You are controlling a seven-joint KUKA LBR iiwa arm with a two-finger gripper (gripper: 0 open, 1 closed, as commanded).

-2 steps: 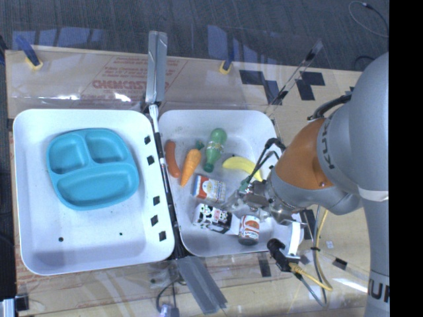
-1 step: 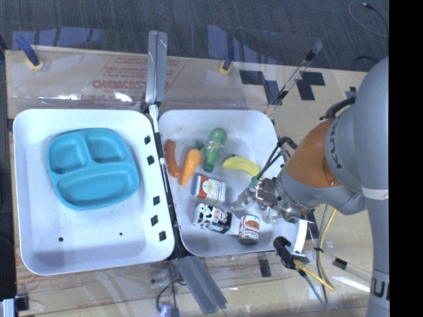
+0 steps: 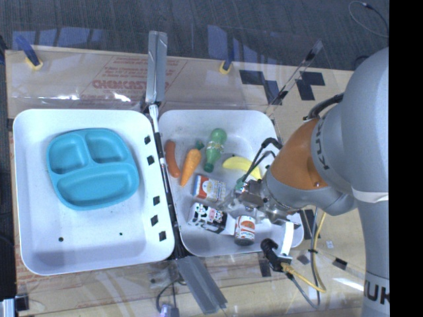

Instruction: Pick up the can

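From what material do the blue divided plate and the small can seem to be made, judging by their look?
The blue divided plate in the left white bin looks like moulded plastic: one even colour, soft rounded ridges and a dull sheen. The small can with the red and white label in the right bin seems metal under a printed label, with a pale, shiny top rim, though the picture is too coarse to be sure.

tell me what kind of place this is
Probably a robotics lab bench set up for pick-and-place trials. A grey and orange robot arm reaches over two white bins, toy food such as a carrot lies in one, and a clear plastic sheet covers the bench.
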